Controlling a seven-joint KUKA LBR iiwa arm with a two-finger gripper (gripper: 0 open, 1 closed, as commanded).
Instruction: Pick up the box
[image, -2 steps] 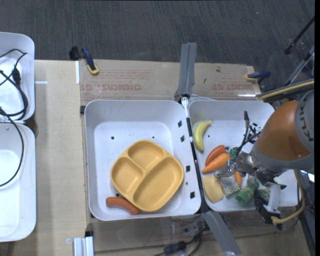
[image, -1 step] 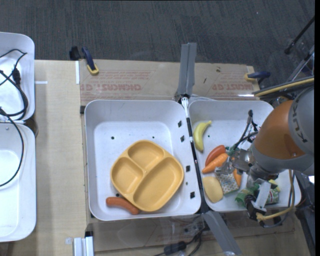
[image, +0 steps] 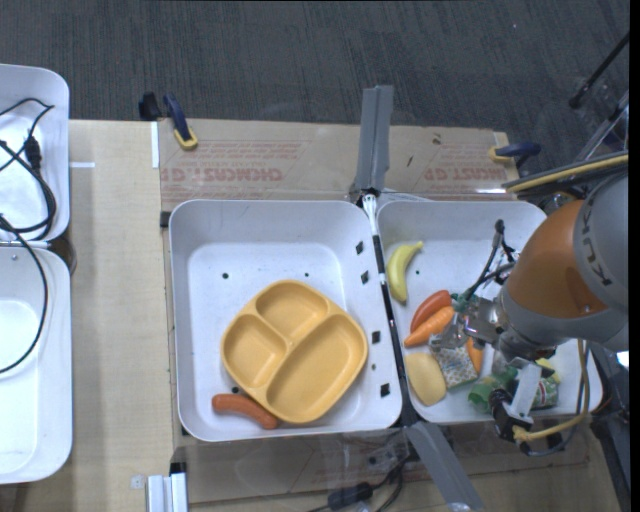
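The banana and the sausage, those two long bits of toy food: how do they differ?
The banana is yellow and curved; the sausage is orange-red and nearly straight. The banana stands roughly top to bottom in the right bin, while the sausage lies more crosswise in the left bin. The banana lies apart from the other food, while the sausage sits against the yellow divided plate. Both lie flat on a bin floor.

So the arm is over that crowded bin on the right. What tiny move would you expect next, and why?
Probably a short, careful drop straight down. The arm hangs over the right bin, above a pile near a patterned box, carrots and a potato. I can't see the box held, and the things lie close together, so a slow descent seems safest.
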